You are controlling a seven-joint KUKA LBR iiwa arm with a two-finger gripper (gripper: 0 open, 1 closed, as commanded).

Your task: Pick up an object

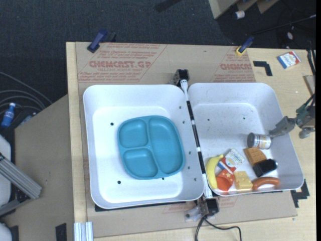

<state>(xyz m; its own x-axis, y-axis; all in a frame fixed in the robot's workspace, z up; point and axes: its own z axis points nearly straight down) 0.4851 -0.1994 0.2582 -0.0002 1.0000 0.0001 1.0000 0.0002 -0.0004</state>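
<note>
The right bin (225, 97) holds a cluster of small items in its near right corner. A silver can (259, 141) lies on its side, with a brown block (255, 155) and a black object (265, 166) just below it. Near the front wall are an orange sausage shape (266, 184), a yellow block (243, 180), a red piece (224, 181), a banana (213, 170) and a white packet (233, 159). My gripper (293, 126) reaches in over the bin's right rim, just right of and slightly above the can. Nothing is seen held in it.
The left bin (100, 114) holds a blue divided plate (150, 146). Both bins rest on a brown board with blue clamps (97, 41) at its back edge. A small box (288, 59) lies at the back right, and cables run along the left.
</note>
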